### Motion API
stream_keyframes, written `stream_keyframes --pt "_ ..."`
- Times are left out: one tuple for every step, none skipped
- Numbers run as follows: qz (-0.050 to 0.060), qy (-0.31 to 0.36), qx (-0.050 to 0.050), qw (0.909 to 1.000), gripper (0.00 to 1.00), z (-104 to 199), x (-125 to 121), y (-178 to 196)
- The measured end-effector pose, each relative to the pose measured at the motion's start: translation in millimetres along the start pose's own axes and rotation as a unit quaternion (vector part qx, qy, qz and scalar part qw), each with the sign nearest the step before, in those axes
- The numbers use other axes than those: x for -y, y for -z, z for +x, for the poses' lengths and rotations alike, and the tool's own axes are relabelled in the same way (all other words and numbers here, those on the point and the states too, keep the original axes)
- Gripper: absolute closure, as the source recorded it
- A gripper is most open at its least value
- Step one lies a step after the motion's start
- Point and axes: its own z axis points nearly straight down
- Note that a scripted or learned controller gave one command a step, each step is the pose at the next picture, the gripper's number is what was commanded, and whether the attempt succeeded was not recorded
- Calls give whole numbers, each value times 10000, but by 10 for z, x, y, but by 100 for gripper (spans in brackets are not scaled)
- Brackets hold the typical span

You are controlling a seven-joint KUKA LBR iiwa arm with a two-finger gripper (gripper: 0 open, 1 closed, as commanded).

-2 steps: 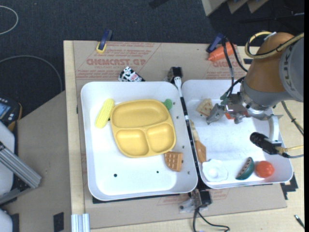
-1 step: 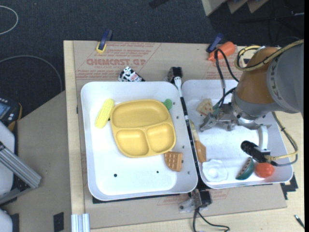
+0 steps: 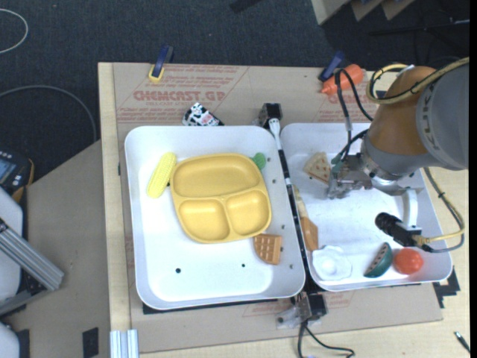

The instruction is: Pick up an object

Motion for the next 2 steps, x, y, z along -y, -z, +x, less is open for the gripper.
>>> stream_keyframes --pt "-27 12 7 10000 100 73 45 484" --pt "-36 10 11 10000 100 35 124 1046"
